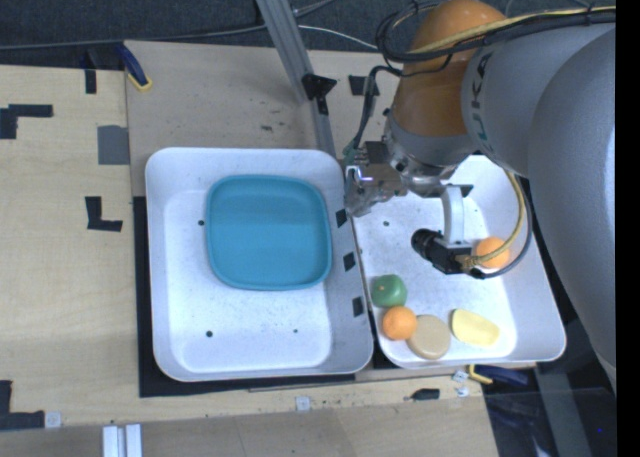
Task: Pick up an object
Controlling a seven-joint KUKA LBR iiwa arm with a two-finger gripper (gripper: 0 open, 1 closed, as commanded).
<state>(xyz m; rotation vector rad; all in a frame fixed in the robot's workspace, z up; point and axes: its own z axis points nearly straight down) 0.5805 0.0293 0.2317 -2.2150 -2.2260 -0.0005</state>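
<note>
Small round orange ball [398,323]: probably light, hard, slippery. Pinch across its middle. Grey gripper [362,188]: can't tell if clenched or released

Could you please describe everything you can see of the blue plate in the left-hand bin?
The blue plate is square with rounded corners, a raised rim and a shallow flat centre, plain turquoise and smooth like plastic. It lies flat, right way up, on the floor of the left-hand white bin, toward the bin's far side. Only the bin's floor touches it.
</note>
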